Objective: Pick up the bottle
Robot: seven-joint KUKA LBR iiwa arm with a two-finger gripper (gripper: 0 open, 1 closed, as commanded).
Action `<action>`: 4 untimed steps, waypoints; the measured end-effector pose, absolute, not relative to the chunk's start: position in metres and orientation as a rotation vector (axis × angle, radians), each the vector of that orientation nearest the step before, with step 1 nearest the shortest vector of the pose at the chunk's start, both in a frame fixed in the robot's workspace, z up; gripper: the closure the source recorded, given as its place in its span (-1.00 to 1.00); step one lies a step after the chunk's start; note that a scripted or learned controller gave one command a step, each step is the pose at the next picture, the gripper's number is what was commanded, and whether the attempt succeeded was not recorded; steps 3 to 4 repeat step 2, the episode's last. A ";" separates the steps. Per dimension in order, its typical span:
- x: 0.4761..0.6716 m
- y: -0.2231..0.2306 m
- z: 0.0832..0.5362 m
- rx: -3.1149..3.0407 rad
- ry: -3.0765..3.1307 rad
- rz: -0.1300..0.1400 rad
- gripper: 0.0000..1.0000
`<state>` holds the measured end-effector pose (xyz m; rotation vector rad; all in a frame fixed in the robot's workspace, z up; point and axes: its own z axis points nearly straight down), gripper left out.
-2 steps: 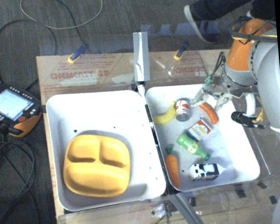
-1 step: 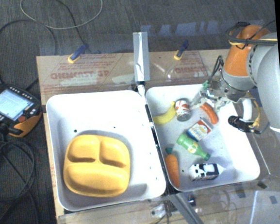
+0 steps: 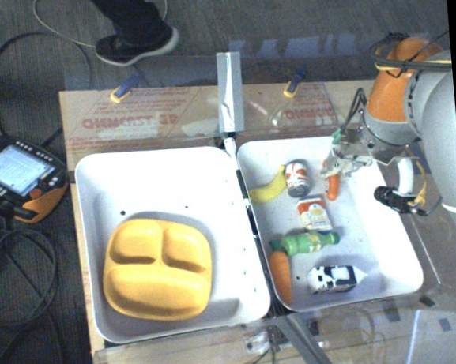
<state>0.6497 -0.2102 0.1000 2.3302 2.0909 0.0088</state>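
Note:
The green bottle point(image 3: 309, 243) lies on its side in the middle of the right bin point(image 3: 392, 242), with its cap pointing left toward a carrot point(image 3: 281, 276). My gripper point(image 3: 340, 162) hangs over the far right part of that bin, well beyond the bottle and to its right. Directly beneath the gripper is a small orange-red piece point(image 3: 333, 186). Whether the gripper touches that piece cannot be made out. Nothing connects the gripper to the bottle.
The right bin also holds a banana point(image 3: 267, 188), a small can point(image 3: 297, 178), a little carton point(image 3: 315, 214) and a black-and-white toy point(image 3: 333, 278). A big yellow moulded block point(image 3: 158, 266) sits in the left bin point(image 3: 94, 189). The grey arm point(image 3: 425, 120) enters from the right.

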 end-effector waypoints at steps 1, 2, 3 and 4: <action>0.627 -0.149 0.171 2.272 2.170 -0.002 1.00; 0.597 -0.104 0.219 2.165 2.276 -0.007 1.00; 0.597 -0.104 0.219 2.165 2.276 -0.007 1.00; 0.597 -0.104 0.219 2.165 2.276 -0.007 1.00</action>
